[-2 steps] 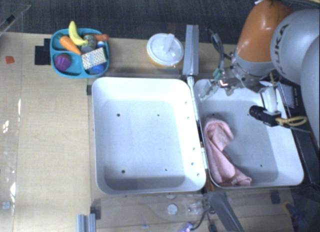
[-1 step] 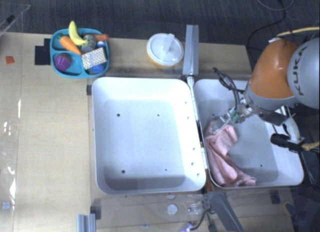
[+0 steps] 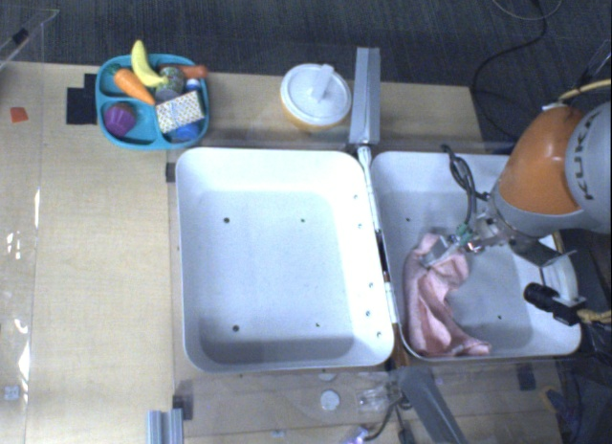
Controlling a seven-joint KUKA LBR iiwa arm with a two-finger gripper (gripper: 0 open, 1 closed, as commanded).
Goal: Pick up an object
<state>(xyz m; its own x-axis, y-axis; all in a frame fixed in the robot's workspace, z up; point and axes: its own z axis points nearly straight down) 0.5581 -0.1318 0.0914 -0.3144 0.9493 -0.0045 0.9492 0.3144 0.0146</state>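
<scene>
pretty sketchy grab coming up here tbh. pink cloth [image 3: 435, 303] bunched along the left wall of the right bin [image 3: 421, 184], running from around the middle down to the near corner, with the gripper [image 3: 451, 253] sitting right at its upper edge, touching or just over a fold. can't tell how wide the gripper is, too much clutter and blur at the tip to call it, so no claiming anything is held. biggest risk from here: pinching only a thin top fold, then having it slide out on the way up because soft fabric just slumps. second risk: cloth pressed close to the bin wall, so a finger could catch on the wall or the divider between the bins instead of getting under the fabric. also possible to lift one corner and drag the rest along the floor, snagging at the rim. dark cable [image 3: 461, 172] hanging close behind the wrist, probably fine but worth a glance if anything twists. elsewhere: left bin [image 3: 191, 241] right next door, white lidded container [image 3: 316, 95] on the bench behind the bins, blue tray [image 3: 113, 136] of toy food with a banana [image 3: 144, 65] and carrot [image 3: 132, 84] well off to the far left. none of that anywhere near the reach, only the wall and the cloth's own floppiness in the way.
</scene>
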